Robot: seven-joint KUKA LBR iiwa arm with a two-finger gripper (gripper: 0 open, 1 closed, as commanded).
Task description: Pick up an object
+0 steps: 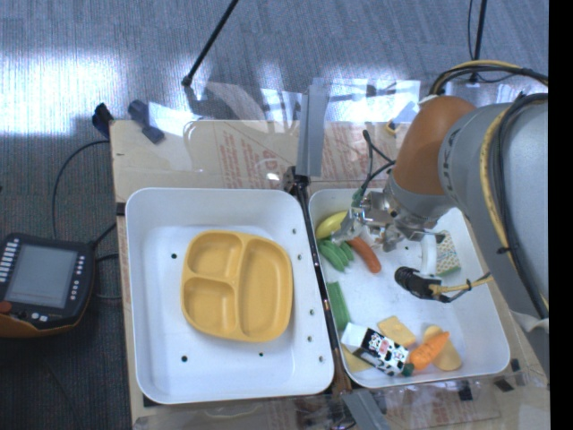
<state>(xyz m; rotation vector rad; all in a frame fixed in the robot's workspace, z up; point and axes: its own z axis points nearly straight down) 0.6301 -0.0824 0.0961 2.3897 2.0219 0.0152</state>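
From above at a slant, the bench [224, 159] is a pale brown board with red printing, carrying two shallow white bins side by side. The left bin [152, 231] holds a yellow divided plate [237, 285] lying flat near its middle. The right bin [488, 325] holds small toy foods: a yellow banana [330, 224] at its far left, green pods [337, 254] and an orange-red carrot [365, 254] just beside it, a longer green pod [338, 301] along the left wall, and at the near side a black-and-white carton [380, 348], a yellow wedge [397, 331] and an orange piece [428, 350]. The grey arm with its orange band enters from the right, and the gripper [374, 218] hangs over the far left part of the right bin, above the carrot; whether it is wide or narrow I cannot tell. Grey carpet floor [89, 34] surrounds the bench, with a handheld screen unit [40, 280] on the left
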